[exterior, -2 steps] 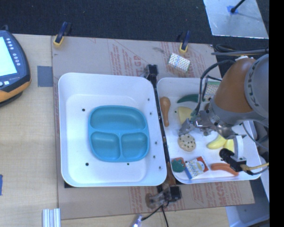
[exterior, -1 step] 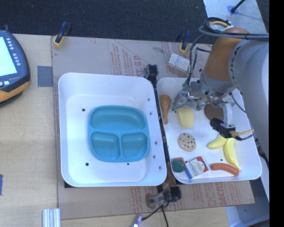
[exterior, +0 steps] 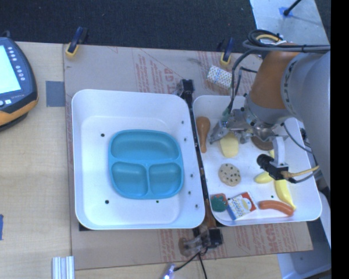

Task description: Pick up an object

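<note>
The grey arm (exterior: 291,92) is reaching in over the right bin (exterior: 314,214), its pincer (exterior: 227,133) hanging just above a pale yellow, blocky piece (exterior: 230,146) at centre right; I cannot tell its opening. A speckled cookie (exterior: 229,174) is lying just below.

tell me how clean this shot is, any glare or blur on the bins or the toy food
In the camera view, light is bright and even; the white left bin looks nearly washed out, but the blue plate stays clear. The cookie and hot dog are soft and small; the gripper is dim under the arm.
</note>
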Controlling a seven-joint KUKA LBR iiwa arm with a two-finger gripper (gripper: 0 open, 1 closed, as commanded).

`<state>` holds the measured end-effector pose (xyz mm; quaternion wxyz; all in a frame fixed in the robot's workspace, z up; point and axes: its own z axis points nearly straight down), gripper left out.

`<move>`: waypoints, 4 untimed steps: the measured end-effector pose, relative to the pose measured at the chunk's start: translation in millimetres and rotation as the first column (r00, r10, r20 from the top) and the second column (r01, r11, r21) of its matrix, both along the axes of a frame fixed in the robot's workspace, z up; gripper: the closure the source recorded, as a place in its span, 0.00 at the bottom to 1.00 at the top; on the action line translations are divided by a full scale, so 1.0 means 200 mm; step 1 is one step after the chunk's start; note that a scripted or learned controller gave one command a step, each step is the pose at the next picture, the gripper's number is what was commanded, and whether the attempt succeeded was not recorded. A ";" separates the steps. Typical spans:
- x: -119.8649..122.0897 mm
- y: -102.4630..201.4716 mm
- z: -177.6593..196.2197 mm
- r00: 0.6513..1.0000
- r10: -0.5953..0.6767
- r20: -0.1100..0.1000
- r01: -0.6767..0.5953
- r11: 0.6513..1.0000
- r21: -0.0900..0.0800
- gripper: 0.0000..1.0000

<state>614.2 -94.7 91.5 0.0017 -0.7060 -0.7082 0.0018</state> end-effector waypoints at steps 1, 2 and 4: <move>0.20 -0.07 0.00 1.000 0.000 -0.004 0.000 1.000 -0.002 0.00; 0.05 -0.07 0.00 1.000 0.002 0.000 -0.002 1.000 0.000 0.00; -0.06 -0.06 0.05 1.000 0.003 -0.003 -0.003 1.000 0.000 1.00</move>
